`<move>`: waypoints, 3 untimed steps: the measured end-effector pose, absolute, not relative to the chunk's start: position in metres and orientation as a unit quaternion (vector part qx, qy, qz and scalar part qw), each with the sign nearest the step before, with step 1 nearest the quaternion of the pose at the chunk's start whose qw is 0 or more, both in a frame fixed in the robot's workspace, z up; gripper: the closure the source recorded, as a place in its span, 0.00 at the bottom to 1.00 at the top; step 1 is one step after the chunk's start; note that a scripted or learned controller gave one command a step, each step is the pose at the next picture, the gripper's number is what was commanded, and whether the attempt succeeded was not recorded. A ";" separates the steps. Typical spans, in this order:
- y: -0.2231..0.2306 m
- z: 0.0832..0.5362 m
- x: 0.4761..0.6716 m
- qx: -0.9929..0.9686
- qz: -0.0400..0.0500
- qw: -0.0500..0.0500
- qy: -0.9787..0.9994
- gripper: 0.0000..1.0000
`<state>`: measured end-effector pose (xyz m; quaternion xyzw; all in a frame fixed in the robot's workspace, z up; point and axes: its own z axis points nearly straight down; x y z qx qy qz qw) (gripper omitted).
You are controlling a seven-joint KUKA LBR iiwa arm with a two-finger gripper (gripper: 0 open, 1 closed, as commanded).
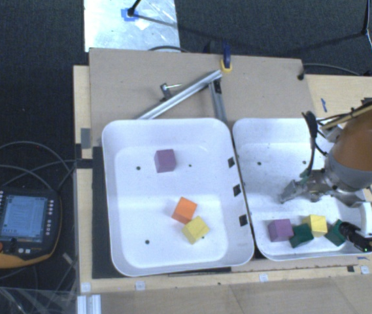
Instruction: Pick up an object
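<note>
My gripper hangs low over the middle of the right bin, reaching in from the right. Just in front of it, along the bin's near wall, lie a purple cube, a dark green block, a small yellow cube and a second green block. The gripper is apart from all of them. The left bin holds a purple cube near its back, and an orange cube touching a yellow cube near its front.
The grey arm with its orange band covers the right bin's right side. A metal rod lies on the board behind the bins. A teach pendant with cables sits on the floor at the left.
</note>
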<state>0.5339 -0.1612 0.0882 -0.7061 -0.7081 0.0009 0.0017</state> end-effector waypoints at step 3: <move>-0.163 0.229 0.531 -0.705 -0.002 -0.004 -0.709 1.00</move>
